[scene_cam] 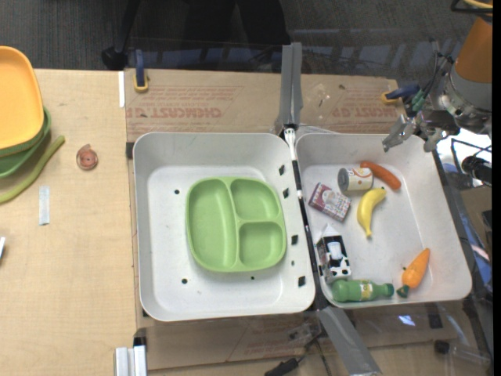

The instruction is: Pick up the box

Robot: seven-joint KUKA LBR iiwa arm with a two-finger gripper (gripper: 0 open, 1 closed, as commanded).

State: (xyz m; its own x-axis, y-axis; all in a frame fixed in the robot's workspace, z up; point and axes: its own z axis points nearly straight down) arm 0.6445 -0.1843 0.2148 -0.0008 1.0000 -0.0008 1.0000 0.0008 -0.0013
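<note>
A small pink and purple box point(329, 200) lies flat in the right bin point(446, 210), near its left wall. A second carton, black and white point(335, 258), lies lower down by the same wall. My gripper point(412, 138) hangs over the bin's far right corner, well up and to the right of the pink box. Its fingers point(392, 140) are spread open and hold nothing.
The right bin also holds a small can point(356, 179), an orange sausage-shaped piece point(382, 175), a banana point(371, 208), a carrot point(416, 269) and a green bottle point(362, 291). A green divided plate point(235, 224) sits in the left bin point(156, 210). Yellow and green plates point(17, 108) are stacked at far left.
</note>
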